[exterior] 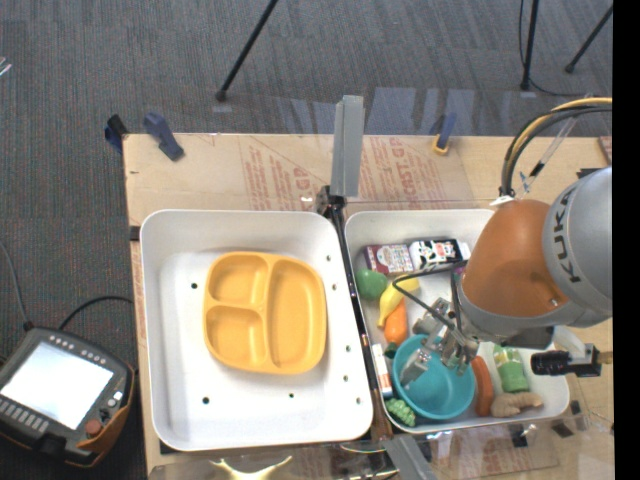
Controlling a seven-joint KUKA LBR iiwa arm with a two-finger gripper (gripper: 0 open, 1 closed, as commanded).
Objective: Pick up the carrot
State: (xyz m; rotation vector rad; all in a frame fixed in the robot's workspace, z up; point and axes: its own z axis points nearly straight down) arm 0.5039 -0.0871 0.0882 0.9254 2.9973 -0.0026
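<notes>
The carrot [396, 323], a short orange tapered piece, lies in the right bin [480, 218] against a yellow banana [390, 301], just left of a teal bowl [432, 388]. My gripper [441, 356] hangs over the bowl's upper rim, right of the carrot and apart from it. Its fingers stand open with nothing between them. The orange wrist band and grey arm cover the bin's right middle.
The right bin also holds a milk carton [415, 256], a green fruit [371, 284], a reddish-orange long piece [483, 386], a green block [512, 374], a ginger-like piece [514, 404] and a small green thing [401, 411]. A yellow divided plate [265, 311] lies in the left bin [170, 268].
</notes>
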